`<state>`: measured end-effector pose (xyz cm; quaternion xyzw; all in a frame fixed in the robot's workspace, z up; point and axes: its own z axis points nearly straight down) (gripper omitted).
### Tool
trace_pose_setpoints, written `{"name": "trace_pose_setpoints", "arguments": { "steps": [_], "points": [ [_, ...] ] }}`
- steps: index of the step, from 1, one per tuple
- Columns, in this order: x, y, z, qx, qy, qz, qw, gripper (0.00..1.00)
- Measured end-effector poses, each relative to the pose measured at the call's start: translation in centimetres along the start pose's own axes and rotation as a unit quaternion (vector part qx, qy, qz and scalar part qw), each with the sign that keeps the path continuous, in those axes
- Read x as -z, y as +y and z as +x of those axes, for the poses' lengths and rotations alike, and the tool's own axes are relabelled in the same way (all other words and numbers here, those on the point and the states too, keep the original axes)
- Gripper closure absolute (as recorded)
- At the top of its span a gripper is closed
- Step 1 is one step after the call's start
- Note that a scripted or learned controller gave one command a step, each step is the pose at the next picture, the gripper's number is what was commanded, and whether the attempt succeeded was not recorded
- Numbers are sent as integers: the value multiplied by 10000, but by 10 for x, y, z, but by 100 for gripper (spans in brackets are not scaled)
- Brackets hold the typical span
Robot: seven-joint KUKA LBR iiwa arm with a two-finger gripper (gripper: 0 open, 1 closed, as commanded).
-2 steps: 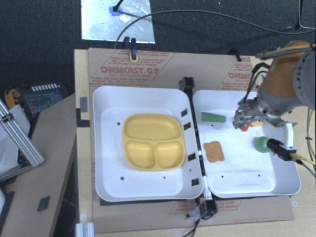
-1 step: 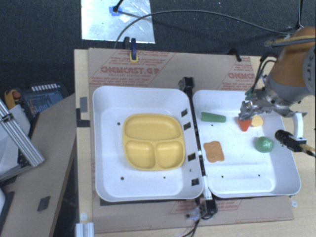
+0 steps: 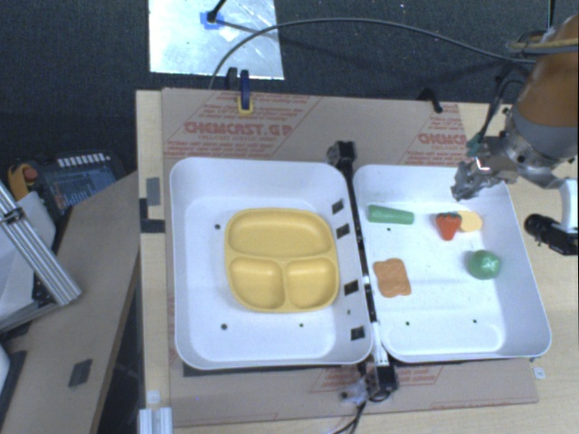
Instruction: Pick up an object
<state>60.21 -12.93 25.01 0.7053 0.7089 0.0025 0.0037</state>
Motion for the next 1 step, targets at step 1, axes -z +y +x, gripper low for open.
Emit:
{"name": "trace_pose_setpoints", "arguments": {
  "steps": [1],
  "points": [
    [6, 6, 51, 23, 17, 25, 10000, 100]
  ]
}}
